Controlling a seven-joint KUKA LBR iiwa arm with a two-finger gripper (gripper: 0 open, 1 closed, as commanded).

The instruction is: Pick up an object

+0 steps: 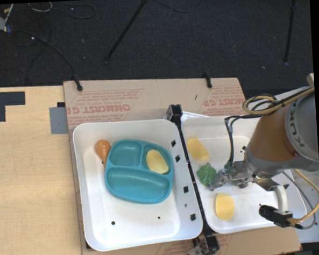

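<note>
The right bin (246, 224) holds a green leafy object (206, 173), a yellow piece (197, 148) near its far left, and another yellow piece (224, 206) toward the front. My gripper (223, 178) hangs low in this bin, just right of the green object and above the front yellow piece. Its fingers are small and dark against the arm. In the left bin (95, 220) lies a teal divided plate (138, 171) with a yellow item (157, 161) in its upper right compartment. An orange object (101, 149) sits by the plate's far left edge.
A black divider (187, 176) runs between the two bins. Cardboard (147, 101) lies under and behind them. The arm's orange band (273, 139) and cables (258, 105) overhang the right bin's right side. A wooden bench surface (28, 186) extends to the left.
</note>
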